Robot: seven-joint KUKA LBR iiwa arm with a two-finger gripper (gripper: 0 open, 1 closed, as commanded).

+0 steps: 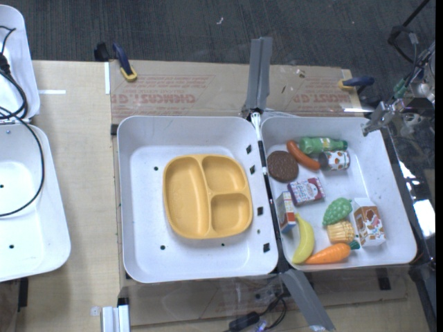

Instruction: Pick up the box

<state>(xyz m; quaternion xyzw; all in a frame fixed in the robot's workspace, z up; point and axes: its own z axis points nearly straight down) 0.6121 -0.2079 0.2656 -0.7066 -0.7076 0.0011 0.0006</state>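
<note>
Boxes: three small printed cartons, purple (306,191), red-white (286,211), brown-white (369,225), left below tool (379,118).
Tool: state cannot be determined.
Tray (207,195): one, yellow, three-compartment.

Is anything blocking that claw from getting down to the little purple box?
Nothing visible covers the box; its top is open from above. The claw sits over the right bin's far right corner. But the box is crowded: a cookie, a hot dog and a small carton lie close by.

bench (76,92): pale wood | carries: left bin (131,206), right bin (387,185), side by side
</note>
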